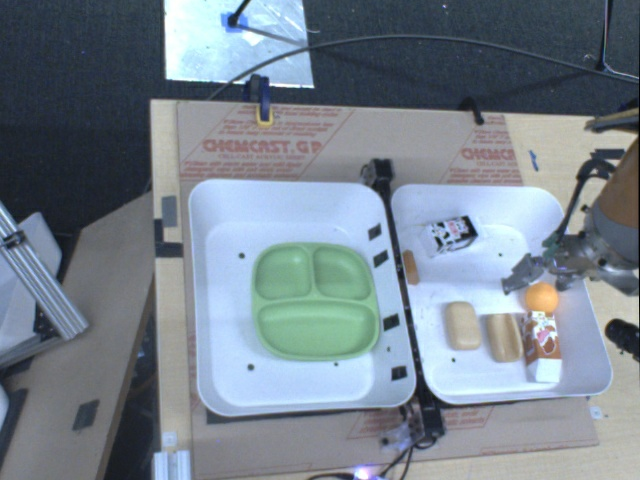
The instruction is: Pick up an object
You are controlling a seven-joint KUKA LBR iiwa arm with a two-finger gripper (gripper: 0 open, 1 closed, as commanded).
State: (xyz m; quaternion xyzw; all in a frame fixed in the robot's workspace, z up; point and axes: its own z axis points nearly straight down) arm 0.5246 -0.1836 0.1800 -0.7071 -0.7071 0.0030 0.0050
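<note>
Cardboard sheeting (300, 143) printed with red lettering covers the worktop (110, 298), and the two white bins sit on it side by side. Nearest the front edge, in the right bin (480, 393), a small carton (541, 346) with a brown and white label lies along the right wall. Just left of it lie two tan bread-like pieces, the darker one (503, 336) beside the carton and the paler one (462, 325) a little further left. An orange ball (541, 298) rests at the far end of the carton, touching it or very nearly so.

The gripper (530, 273) hangs just above and to the left of the orange ball, its grey fingers (517, 276) spread apart with nothing between them. The arm (615, 223) comes in over the bin's right wall.

Further back in the right bin, a small black and white carton (451, 234) lies tilted near the far wall. A little orange-brown piece (409, 266) lies against the bin's left wall.

The left bin (215, 298) holds a green divided plate (316, 301) lying flat in its middle, with three compartments.

Beyond the bins, a blue and yellow clamp (262, 98) grips the far edge of the worktop, and a shiny foil square (238, 26) lies on the dark floor behind it.
</note>
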